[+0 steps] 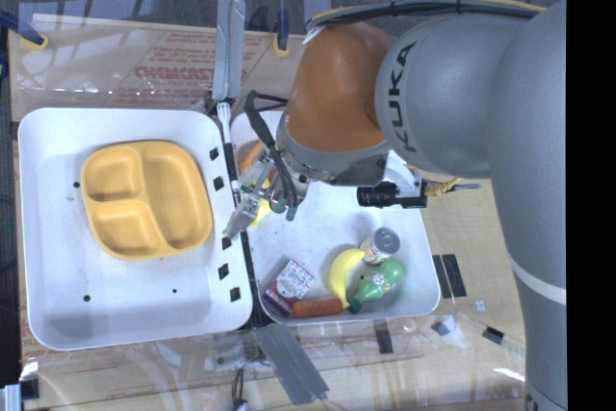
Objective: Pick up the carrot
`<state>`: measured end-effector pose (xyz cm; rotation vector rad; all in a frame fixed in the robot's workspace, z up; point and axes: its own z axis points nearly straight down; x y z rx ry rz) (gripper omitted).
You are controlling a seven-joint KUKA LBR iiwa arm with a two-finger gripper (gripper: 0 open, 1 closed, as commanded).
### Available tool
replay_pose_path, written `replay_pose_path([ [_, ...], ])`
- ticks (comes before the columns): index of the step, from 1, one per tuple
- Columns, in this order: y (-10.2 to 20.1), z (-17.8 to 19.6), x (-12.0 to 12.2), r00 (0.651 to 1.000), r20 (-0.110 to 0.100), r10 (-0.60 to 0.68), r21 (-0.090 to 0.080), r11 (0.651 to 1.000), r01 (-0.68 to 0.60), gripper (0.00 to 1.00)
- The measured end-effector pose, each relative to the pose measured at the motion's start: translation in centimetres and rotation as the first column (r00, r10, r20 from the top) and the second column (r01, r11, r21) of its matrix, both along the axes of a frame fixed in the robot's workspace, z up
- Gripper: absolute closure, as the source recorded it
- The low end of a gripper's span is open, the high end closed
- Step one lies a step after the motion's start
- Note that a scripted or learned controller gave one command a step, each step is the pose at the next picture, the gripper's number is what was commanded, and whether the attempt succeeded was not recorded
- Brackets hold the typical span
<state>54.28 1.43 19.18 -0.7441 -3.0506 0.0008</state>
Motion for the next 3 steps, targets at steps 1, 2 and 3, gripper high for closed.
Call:
replay_pose_path([
  [1,-1.6,0.0,-4.8,0.972,-0.001,0.236,0.001,0.972,-0.236,0.00],
  [2,-8.7,9.0,0.1,0.957,0.007,0.290,-0.003,0.957,-0.290,0.00],
  [3,-8.7,9.0,0.1,0.957,0.007,0.290,-0.003,0.957,-0.290,0.00],
])
